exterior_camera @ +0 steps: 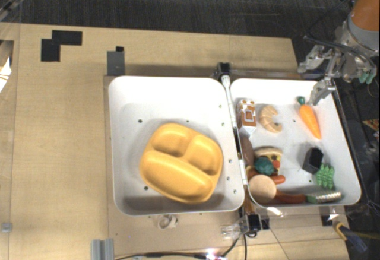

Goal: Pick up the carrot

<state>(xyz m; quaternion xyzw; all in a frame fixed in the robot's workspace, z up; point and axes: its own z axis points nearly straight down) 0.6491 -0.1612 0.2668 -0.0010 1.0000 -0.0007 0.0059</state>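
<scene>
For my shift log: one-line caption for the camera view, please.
Gripper poised over the right bin's far corner, just above the carrot; large yellow toy in left bin.

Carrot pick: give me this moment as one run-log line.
stage: approach | gripper: above right bin's far edge, beside carrot top | carrot: lying in right bin, not held | left bin: yellow bread loaf

Overhead slanted view onto both bins (119, 134)
</scene>
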